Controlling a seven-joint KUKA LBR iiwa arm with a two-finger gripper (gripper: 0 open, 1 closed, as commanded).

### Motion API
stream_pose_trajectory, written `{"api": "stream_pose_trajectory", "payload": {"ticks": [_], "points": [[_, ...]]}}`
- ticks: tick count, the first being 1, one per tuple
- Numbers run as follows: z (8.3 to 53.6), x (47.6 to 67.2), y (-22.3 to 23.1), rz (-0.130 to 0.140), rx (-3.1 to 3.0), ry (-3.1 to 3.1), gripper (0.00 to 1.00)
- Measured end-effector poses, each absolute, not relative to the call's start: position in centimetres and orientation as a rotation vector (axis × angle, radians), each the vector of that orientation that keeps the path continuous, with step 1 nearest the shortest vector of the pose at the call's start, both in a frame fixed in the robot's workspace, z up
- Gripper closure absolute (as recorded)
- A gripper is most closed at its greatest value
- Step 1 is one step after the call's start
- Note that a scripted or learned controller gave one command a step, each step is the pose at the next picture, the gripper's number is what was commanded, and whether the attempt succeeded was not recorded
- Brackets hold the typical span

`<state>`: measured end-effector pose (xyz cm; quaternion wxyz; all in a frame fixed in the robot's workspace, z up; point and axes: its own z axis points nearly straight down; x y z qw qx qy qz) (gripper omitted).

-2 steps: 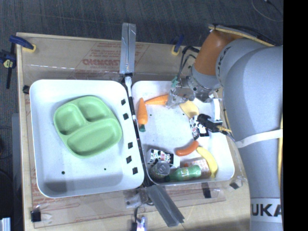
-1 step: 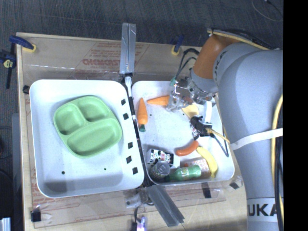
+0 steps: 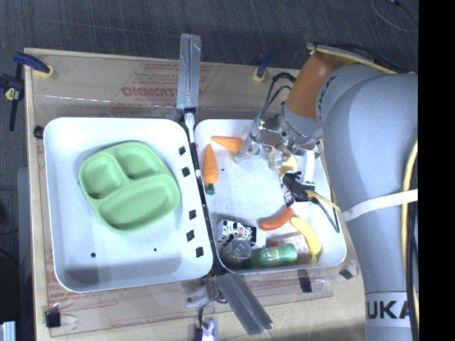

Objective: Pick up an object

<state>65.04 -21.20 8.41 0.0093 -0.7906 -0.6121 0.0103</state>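
Nearest, at 6 o'clock of the right bin (image 3: 329, 190): green bottle (image 3: 274, 256) on its side along the near wall, silver can (image 3: 238, 250) touching its left end at about 7 o'clock, dark patterned packet (image 3: 237, 229) just behind the can. At 5 o'clock, banana (image 3: 308, 237) curving down toward the bottle, with an orange sausage-shaped piece (image 3: 275, 220) just beside its upper end, close enough that contact cannot be judged. Farther in, at 9 to 10 o'clock against the left wall, upright-pointing carrot (image 3: 210, 163), green stub toward the near side. At 11 o'clock, second carrot (image 3: 227, 143) lying crosswise, tip toward the left wall. Just right of that, at 12 to 1 o'clock, gripper (image 3: 266, 142) low over the far part of the bin, close beside the crosswise carrot; cannot tell whether spread, pressed together or pinching anything. Small yellow piece (image 3: 288, 165) under the wrist hardware, partly hidden. At 3 o'clock, grey arm (image 3: 370, 162) with orange band at the far end. Off at 9 o'clock, left bin (image 3: 64, 247) holding a green divided plate (image 3: 129, 183).
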Motion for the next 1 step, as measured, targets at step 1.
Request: {"api": "stream_pose_trajectory", "payload": {"ticks": [1], "points": [[19.74, 65.74, -18.35, 0.001, -2.579, -1.793, 0.0]]}}
